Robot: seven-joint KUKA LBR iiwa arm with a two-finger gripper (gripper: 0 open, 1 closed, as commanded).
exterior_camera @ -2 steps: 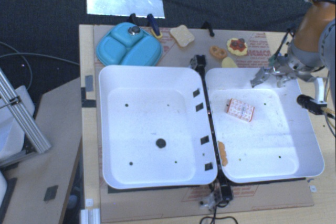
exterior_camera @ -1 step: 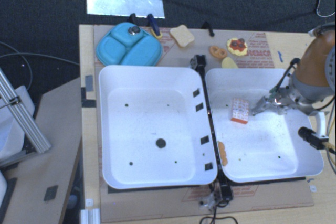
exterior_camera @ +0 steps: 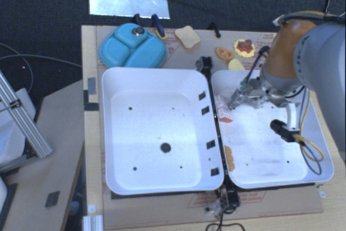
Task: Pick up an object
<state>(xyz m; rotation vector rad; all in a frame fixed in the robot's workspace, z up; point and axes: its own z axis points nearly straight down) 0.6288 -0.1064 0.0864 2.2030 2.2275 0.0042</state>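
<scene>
Gripper [exterior_camera: 238, 99] is seen low in the far part of the right bin [exterior_camera: 303, 173], hung from the grey arm [exterior_camera: 319, 57] with its orange band [exterior_camera: 289, 51]; whether anything is gripped cannot be told. Just to its left, against the bin's left wall, a small packet [exterior_camera: 223, 108] with red marks is seen; its print is too small to be read. Nearer the camera along the same wall, an orange item [exterior_camera: 229, 158] is found lying on the floor. Beyond the gripper, outside the bin on the bench, a pale yellow piece [exterior_camera: 235, 65], an orange pretzel-like piece [exterior_camera: 224, 53] and a round red-and-yellow toy [exterior_camera: 244, 47] are seen. Further left on the bench a toast slice [exterior_camera: 187, 37] and a blue divided tray [exterior_camera: 133, 47] are laid. Left of the gripper, across the divider, the left bin [exterior_camera: 124, 170] is set. Red print on the cardboard under the bins cannot be read.
</scene>
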